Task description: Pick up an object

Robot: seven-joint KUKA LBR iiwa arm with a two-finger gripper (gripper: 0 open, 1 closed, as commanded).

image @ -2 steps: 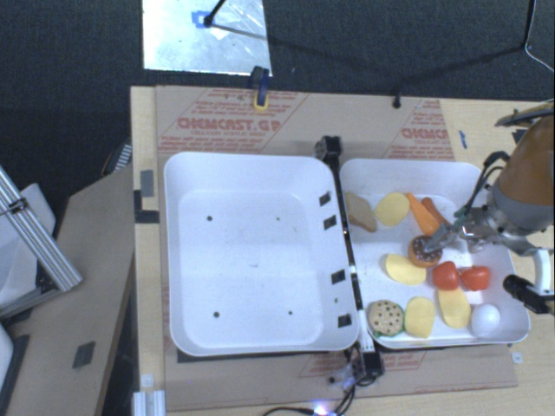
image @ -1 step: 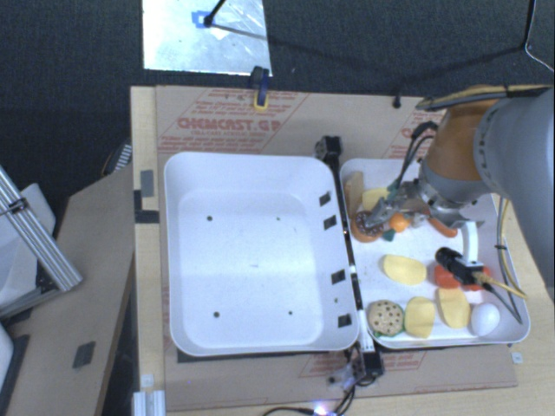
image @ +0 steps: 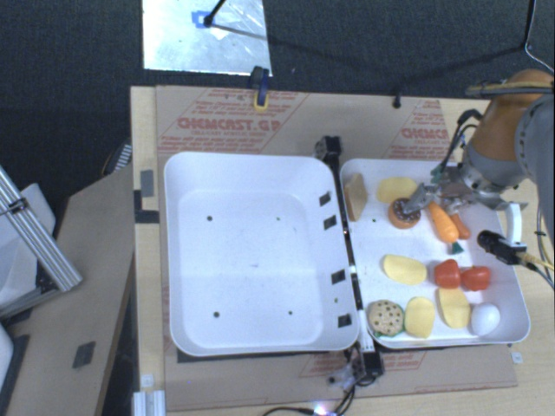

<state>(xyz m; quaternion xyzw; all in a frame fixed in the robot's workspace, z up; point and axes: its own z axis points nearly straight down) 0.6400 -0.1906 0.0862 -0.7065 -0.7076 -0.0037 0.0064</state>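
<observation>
The right bin (image: 520, 306) holds several toy foods. An orange carrot (image: 445, 224) lies near its back right, beside a brown-topped round piece (image: 403, 212) and a yellow piece (image: 397, 189). My gripper (image: 438, 199) hangs low over the back of this bin, just above the carrot's upper end and close to the round piece. The wrist hides the fingertips. Nothing shows as lifted.
A tan slice (image: 354, 196) leans by the divider. Nearer the front lie a yellow potato shape (image: 404, 269), two red pieces (image: 460, 275), a speckled cookie (image: 386, 317), two yellow pieces (image: 436, 312) and a white egg (image: 485, 319). The left bin (image: 182, 180) stands alongside.
</observation>
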